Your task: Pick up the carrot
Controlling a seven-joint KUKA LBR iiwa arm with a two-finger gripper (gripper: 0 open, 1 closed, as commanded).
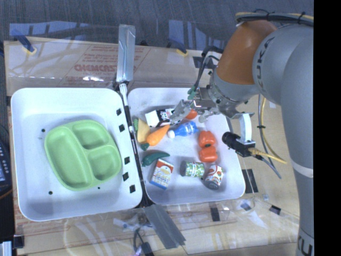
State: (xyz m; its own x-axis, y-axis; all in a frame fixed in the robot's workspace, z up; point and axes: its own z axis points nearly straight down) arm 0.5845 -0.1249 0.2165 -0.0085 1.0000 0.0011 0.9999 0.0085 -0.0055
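The carrot [159,135] is orange and lies at a slant in the right bin [234,188], near its left wall, with its thick end low and left. My gripper [193,109] hangs over the upper middle of that bin, up and to the right of the carrot. A small orange patch [190,114] shows right under the gripper; I cannot tell what it belongs to. The gripper's own body hides how it stands.
Around the carrot lie a yellow item [143,132], a blue bottle [185,128], a black-and-white box [159,116] and a green vegetable [154,156]. Lower down are an orange pepper [208,146], two cans [193,169] and a carton [161,174]. The left bin [26,196] holds a green divided plate [82,153].
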